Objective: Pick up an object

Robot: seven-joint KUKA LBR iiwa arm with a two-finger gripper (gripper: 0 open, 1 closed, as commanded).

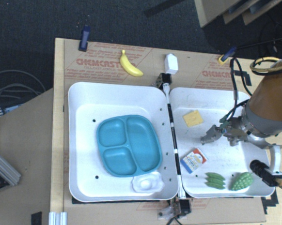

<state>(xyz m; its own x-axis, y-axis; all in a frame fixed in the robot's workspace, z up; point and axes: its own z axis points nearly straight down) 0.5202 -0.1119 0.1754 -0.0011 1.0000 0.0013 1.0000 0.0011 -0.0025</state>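
In the right bin point(205, 97), my gripper point(216, 135) hangs over the bin's middle, reaching in from the right under the grey and orange arm point(270, 103). Left of and behind it lies a yellow block point(193, 118). A small red, white and blue carton point(193, 160) sits in front of the gripper, toward the left. At the bin's front right lie a green pea pod point(215, 180) and a bumpy green vegetable point(241, 181). Nothing shows in the gripper.
The left bin point(83, 105) holds a blue divided plate point(127, 145) and a clear white piece point(146, 183) at its front edge. Behind the bins on the cardboard lie a banana point(130, 65), a white clip point(171, 63) and a blue clip point(84, 38). Cables point(238, 76) hang by the arm.
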